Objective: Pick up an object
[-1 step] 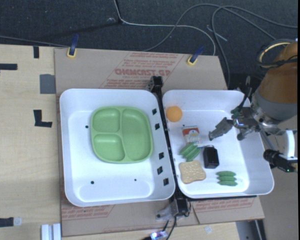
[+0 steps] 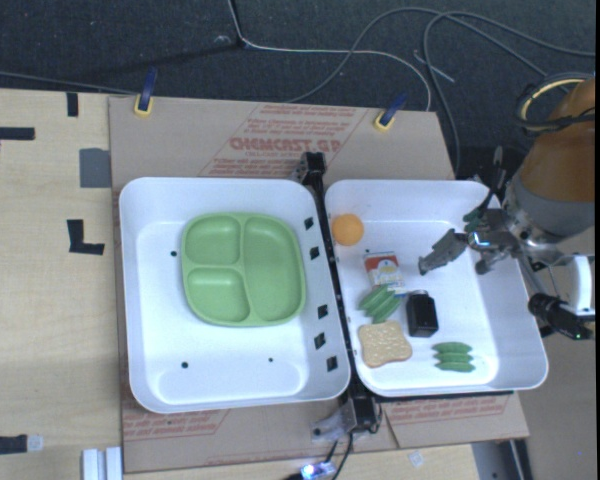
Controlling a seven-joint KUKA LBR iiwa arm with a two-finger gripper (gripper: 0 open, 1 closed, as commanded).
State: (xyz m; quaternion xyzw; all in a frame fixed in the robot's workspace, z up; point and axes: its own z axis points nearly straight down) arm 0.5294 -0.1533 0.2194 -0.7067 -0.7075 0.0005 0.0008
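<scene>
In the right bin [image 2: 500, 298], the gripper [image 2: 458, 248] hangs released and holding nothing over bare floor, while the objects lie left of it: an orange ball [image 2: 348, 230], a small red carton [image 2: 382, 266], green pea pods [image 2: 380, 302], a black block [image 2: 421, 314] and a slice of toast [image 2: 384, 343]. These sit packed nearly touching. A descent there could catch two things or nudge one aside, I judge, and the ball may roll away from closing fingers.
</scene>
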